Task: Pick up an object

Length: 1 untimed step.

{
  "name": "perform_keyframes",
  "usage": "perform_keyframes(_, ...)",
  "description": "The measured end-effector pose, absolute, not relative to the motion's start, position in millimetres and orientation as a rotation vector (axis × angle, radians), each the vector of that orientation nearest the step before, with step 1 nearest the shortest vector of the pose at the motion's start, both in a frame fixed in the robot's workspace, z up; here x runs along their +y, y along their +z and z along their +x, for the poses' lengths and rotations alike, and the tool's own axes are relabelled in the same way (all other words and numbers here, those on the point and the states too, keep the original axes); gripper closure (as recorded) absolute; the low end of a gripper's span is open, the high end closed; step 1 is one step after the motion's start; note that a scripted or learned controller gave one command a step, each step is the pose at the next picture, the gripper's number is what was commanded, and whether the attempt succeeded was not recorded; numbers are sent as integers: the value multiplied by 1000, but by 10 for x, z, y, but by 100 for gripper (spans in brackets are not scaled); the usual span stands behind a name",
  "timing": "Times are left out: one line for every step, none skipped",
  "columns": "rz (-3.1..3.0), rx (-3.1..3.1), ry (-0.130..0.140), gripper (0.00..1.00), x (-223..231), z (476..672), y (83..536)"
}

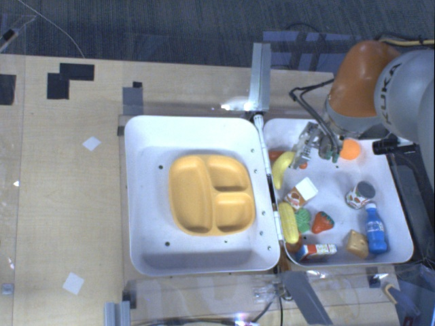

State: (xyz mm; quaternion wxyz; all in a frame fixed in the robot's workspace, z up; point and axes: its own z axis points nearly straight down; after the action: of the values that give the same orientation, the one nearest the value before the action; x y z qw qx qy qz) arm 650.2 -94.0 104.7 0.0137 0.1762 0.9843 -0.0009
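Two white bins sit side by side on the bench (61,202). The left bin (146,182) holds one yellow divided tray (211,194). The right bin (401,233) holds about a dozen small items: one banana (281,169), one corn cob (288,223), one strawberry (323,221), one blue bottle (374,228), one orange ball (350,149), one white block (306,189) and others too small to name. The end effector (314,145) hangs at the bin's upper left beside the banana; its opening cannot be made out.

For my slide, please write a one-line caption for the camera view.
KUKA arm's gripper hovers over the right bin of toy food near a banana; left bin holds a yellow tray.
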Motion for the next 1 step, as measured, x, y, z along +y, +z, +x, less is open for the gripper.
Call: perform_keyframes(1138, 2911, 8, 100, -375, 6538, 1915)
